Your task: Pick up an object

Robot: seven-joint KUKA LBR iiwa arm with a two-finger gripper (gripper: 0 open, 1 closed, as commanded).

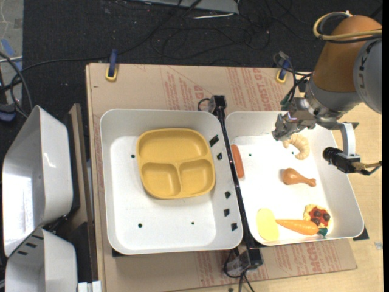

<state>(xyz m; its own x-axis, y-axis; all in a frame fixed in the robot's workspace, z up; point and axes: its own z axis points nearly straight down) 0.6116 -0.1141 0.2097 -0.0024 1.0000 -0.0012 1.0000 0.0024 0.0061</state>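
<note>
Arm: I see my grey arm coming in from 2 o'clock, with its orange band up high near the top right corner.
Claw: my claw hangs over the far edge of the right bin, right beside the croissant. I cannot tell how it stands from here.
Croissant: a small pale croissant lies in the right bin at about 12 o'clock of that bin. It is just under the claw tip. I cannot tell if they touch.
Drumstick: a brown chicken drumstick lies near the middle of the right bin, at 6 o'clock from the croissant.
Hot dog: a red hot dog lies along the left wall of the right bin, at 9 o'clock of that bin.
Carrot: an orange carrot lies flat near the front wall, at 6 o'clock of the right bin.
Yellow piece: a pale yellow oval piece sits at 7 o'clock of the right bin, touching the thick end of the carrot.
Pizza slice: a small slice with red and dark spots sits at 5 o'clock, just behind the carrot tip.
Right bin: white and shallow, holding all the toy food.
Left bin: white and shallow, next to the right one.
Plate: a yellow plate with three parts lies flat in the middle of the left bin.
</note>
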